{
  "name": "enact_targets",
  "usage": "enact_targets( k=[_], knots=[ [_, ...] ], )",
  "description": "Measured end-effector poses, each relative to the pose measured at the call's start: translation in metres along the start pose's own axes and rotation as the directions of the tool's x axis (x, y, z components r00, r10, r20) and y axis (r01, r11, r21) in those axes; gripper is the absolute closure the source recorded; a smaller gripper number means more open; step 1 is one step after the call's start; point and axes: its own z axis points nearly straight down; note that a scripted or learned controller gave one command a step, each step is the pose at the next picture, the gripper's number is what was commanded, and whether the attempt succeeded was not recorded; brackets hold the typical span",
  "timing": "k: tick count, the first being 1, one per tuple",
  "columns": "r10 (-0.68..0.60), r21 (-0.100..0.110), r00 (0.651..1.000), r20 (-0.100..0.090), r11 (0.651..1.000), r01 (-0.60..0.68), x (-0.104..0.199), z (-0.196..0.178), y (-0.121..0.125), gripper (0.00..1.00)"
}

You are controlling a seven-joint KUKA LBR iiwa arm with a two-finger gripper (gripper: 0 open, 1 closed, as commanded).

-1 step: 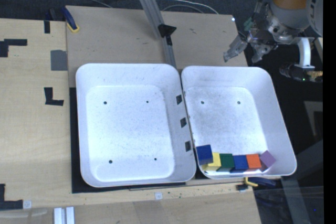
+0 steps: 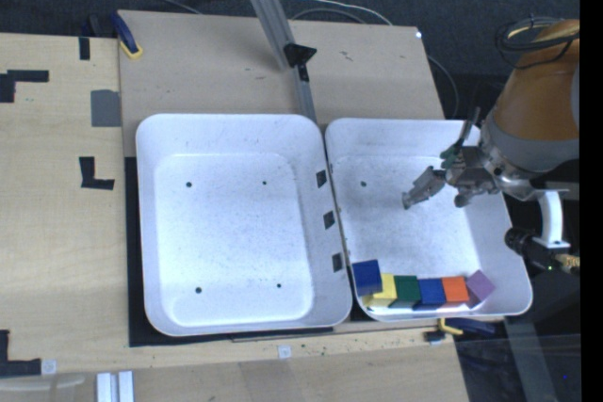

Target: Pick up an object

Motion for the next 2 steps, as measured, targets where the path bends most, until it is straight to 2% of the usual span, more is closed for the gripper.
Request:
enact_targets(
  k=[1, 2],
  knots=[
    [-0.008, -0.017, 1.0, 0.001, 1.0, 0.008, 0.0831, -0.194, 0.0663, 0.0],
    [-0.005, -0.008, 1.0, 0.003, 1.0, 0.005, 0.0816, -0.1995, 0.0651, 1.0]
  ],
)
